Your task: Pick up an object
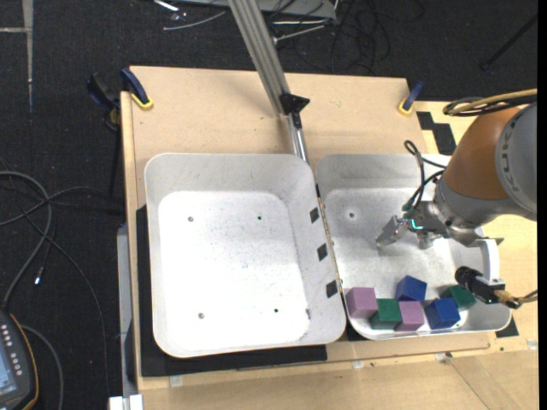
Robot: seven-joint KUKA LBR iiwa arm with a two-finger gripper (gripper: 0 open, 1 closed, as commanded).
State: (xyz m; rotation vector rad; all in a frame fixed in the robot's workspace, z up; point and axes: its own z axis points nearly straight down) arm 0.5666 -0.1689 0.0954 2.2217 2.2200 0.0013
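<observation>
Several small blocks lie along the front edge of the right bin (359, 190): a purple block (362, 301), a green block (389, 313), a second purple block (412, 315), a blue block (411, 288), another blue block (443, 313) and a green block (461, 295). My gripper (405, 234) hangs over the middle of the right bin, behind the blocks and apart from them. It is open, its fingers (386, 234) spread with nothing between them.
The left bin (162, 178) sits beside the right one on the wooden bench. A slanted metal pole (261, 49) comes down to the gap between the bins at the back. A black cable (416, 165) trails from my wrist.
</observation>
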